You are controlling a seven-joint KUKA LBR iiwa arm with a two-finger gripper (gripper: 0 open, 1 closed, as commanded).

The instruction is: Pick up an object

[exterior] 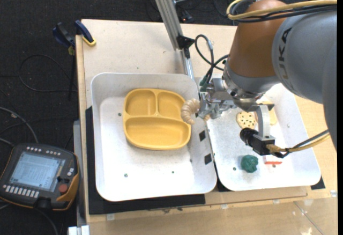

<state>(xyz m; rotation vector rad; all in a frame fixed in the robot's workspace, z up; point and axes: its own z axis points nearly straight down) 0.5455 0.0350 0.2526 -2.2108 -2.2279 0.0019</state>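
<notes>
Two white bins sit side by side on the surface (pixel 134 41). The left bin (pixel 107 169) holds a yellow tray (pixel 155 118). At the tray's 3 o'clock edge a pale ring (pixel 189 111) rests, and the hand (pixel 206 110) hangs just beside it. I cannot tell how the hand is set. The right bin (pixel 300 169) holds a green ball (pixel 249 163) at 6 o'clock and a spotted tan piece (pixel 246 119).

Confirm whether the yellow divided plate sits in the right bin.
No, the yellow divided plate lies in the left bin, with the green ball in the right bin.
</notes>
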